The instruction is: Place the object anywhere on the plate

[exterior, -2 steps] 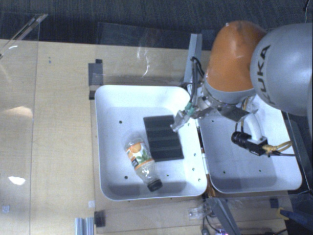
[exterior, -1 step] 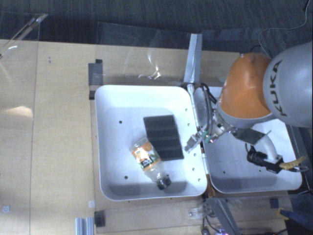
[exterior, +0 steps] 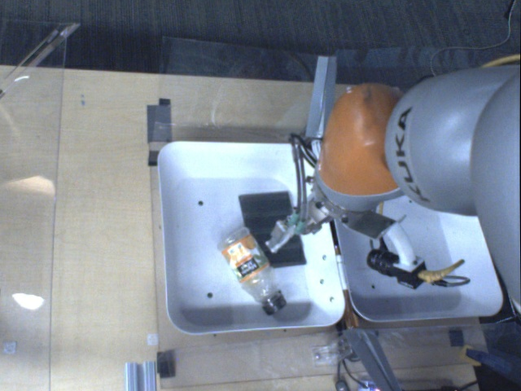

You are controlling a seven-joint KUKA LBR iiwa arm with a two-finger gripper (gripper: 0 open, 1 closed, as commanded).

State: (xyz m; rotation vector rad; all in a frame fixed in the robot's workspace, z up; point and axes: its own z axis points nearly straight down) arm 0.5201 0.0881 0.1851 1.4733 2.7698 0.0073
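On the counter (exterior: 98,218), the left bin (exterior: 187,300) contains a plastic bottle (exterior: 251,269) lying tilted against a black plate (exterior: 271,218). My pincer (exterior: 285,233) hovers over that plate; its opening cannot be determined.

Black plate (exterior: 269,222) partly under bottle (exterior: 251,267)

**Bottle and plate in left bin**

A clear plastic bottle (exterior: 251,269) with an orange label and dark cap is seen lying on its side, cap toward the bin's near wall. A black plate (exterior: 265,208) is lain flat just beside it, partly covered.
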